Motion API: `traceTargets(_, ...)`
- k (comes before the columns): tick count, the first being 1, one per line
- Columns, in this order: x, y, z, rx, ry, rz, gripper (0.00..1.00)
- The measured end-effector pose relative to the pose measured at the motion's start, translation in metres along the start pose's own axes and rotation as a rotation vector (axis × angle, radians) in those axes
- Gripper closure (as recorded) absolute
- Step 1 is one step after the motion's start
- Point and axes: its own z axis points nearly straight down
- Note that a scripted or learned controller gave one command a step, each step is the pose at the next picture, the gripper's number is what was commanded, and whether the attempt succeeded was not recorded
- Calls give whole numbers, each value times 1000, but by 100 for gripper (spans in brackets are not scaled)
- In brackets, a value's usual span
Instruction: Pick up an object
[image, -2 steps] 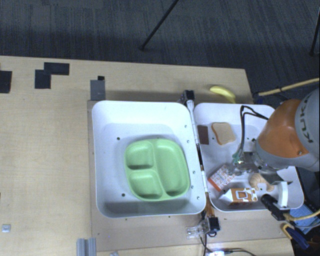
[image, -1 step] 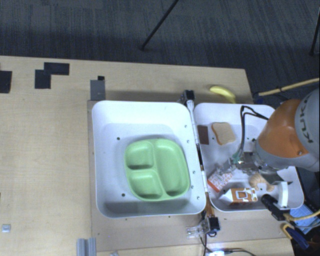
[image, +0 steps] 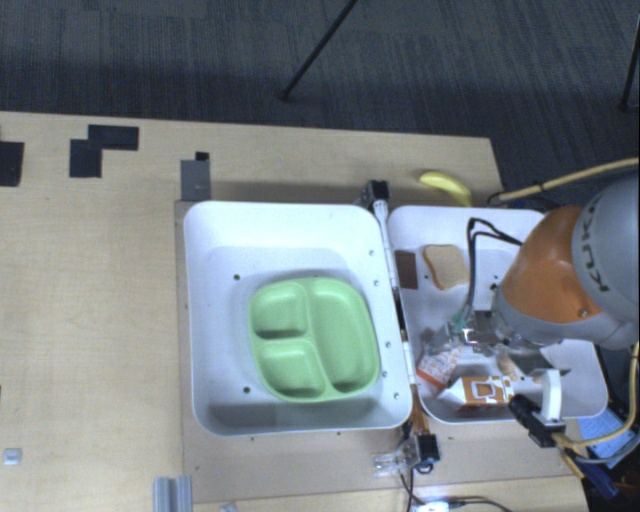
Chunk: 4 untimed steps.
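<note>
In the right bin (image: 590, 390), my gripper (image: 472, 342) hangs low under the grey and orange wrist (image: 545, 280). It is over a cluster of small items at the bin's front left. An orange and white packet (image: 434, 371) lies just to its left. A brown box with a white label (image: 480, 391) sits right in front of it. The arm hides whatever is directly beneath the gripper. Farther back in the same bin, a tan toast-shaped piece (image: 445, 264) lies beside a small dark brown block (image: 405, 269).
The left bin (image: 215, 300) holds a green divided plate (image: 313, 338). A yellow banana-like object (image: 445, 185) rests on the bench behind the right bin. Black cables (image: 480, 235) loop over the right bin's back. The ridge between the bins (image: 392, 290) runs close to the gripper.
</note>
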Motion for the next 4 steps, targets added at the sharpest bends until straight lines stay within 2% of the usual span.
traceTargets(1, 3, 3, -12, -4, 7, -4, 100)
traceTargets(2, 3, 3, -12, -4, 7, -4, 0)
traceTargets(3, 4, 0, 0, 3, 6, -1, 0)
traceTargets(4, 6, 3, -12, -2, 11, -5, 100)
